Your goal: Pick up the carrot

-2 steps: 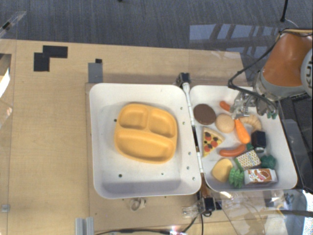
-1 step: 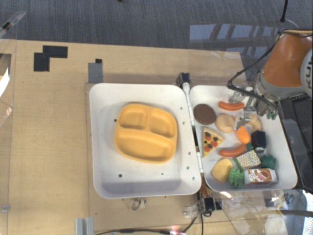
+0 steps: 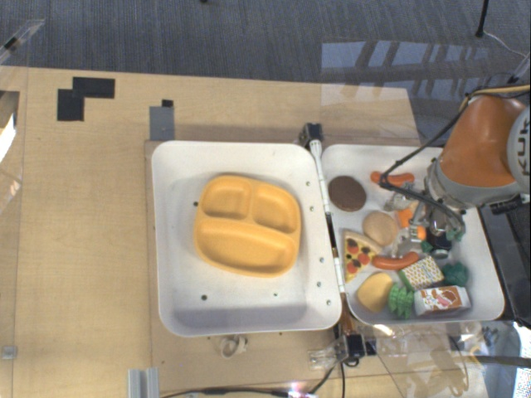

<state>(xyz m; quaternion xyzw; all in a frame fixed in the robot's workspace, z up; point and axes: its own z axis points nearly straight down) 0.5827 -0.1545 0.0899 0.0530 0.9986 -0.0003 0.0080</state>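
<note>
Several toy foods crowd the carrot (image 3: 404, 216) beneath the hand (image 3: 421, 226); its grip cannot be told.

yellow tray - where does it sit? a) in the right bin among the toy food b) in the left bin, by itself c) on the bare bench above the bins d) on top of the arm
b: the yellow tray lies in the middle of the left bin, apart from the toy food such as the pizza slice and the brown patty in the right bin.
</note>
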